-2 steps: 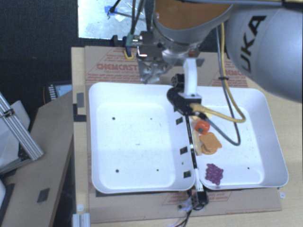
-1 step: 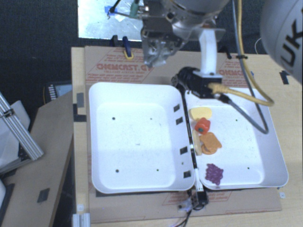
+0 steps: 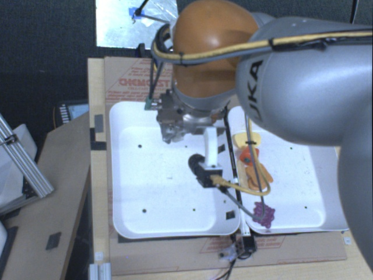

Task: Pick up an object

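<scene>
Grey arm [image 3: 303,74], gripper [image 3: 169,134] over left bin [image 3: 137,191].

"UKA" on grey arm [image 3: 303,69], cardboard [image 3: 125,80] print illegible

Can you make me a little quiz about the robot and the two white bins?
1. True or false: the purple thing lies in the left bin.
2. Where does the tool hang? A) over the left bin B) over the right bin C) off the bench
3. Fill in: the band above the arm's wrist is ___.
Key: 1 false; 2 A; 3 orange.
</scene>
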{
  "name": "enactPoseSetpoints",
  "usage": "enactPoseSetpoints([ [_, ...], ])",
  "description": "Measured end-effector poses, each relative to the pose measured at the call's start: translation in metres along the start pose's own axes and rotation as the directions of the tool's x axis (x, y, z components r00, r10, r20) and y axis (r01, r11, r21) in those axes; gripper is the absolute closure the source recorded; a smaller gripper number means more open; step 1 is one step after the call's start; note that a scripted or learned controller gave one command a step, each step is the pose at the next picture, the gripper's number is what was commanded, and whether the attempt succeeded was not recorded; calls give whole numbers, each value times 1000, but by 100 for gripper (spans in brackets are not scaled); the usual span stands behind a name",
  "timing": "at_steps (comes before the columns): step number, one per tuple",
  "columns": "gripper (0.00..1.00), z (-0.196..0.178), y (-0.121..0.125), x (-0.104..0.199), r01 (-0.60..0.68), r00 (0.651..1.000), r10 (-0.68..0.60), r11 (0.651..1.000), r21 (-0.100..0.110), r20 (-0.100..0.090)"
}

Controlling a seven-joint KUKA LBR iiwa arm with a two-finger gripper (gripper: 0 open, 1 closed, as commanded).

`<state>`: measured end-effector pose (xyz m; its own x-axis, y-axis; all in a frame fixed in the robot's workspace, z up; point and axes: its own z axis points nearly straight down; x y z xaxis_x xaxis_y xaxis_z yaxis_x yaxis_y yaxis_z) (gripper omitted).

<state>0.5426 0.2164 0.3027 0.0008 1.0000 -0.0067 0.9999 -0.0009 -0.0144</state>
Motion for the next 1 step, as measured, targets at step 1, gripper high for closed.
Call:
enactPoseSetpoints([
  [1, 100, -146, -10, -5, 5, 1000, -5, 1000, -29, -13],
])
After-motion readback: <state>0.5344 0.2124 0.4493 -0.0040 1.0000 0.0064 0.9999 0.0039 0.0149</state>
